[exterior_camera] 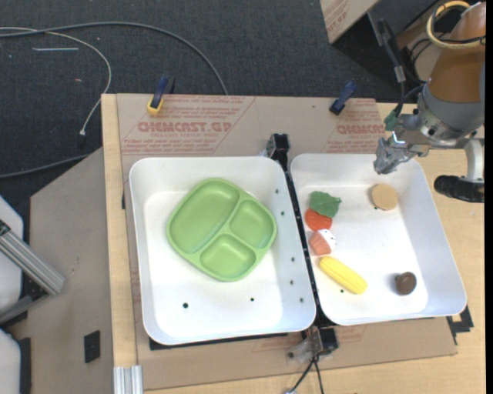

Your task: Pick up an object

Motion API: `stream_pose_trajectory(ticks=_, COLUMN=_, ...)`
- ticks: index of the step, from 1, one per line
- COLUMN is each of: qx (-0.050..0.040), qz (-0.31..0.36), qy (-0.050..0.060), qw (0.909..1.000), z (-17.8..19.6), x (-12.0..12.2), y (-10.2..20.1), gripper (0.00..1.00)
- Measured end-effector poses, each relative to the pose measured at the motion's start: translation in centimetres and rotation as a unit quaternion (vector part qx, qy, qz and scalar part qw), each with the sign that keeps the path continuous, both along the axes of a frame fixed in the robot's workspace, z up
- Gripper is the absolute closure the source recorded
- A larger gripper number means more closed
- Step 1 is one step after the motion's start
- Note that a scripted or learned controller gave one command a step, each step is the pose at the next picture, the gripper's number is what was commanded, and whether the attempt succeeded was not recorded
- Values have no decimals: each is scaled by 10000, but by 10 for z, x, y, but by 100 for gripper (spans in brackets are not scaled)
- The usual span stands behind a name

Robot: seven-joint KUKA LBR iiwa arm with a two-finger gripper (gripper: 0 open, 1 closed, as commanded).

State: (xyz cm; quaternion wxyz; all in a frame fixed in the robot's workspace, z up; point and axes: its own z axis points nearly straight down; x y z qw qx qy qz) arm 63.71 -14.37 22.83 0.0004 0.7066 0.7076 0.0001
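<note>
1. Gripper [387,163] hangs at upper right of frame, just above the tan round object [384,197] in the right bin [443,254]; grip state unclear.
2. Nothing lifted; pick remains.

A green plate [222,228] with three parts sits in the left bin [154,308]. The bins rest on a brown board [192,123] with red letters. Two blue clips [160,91] hold the board's far edge. A grey wire [100,46] curls on the dark floor [46,115]. A cardboard box [347,15] sits at the top.
</note>
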Motion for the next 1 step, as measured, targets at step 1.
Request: stream_pose_trajectory(ticks=1, qx=23, qz=28, qy=34, qw=10000, z=5, x=-11, y=60, gripper=100)
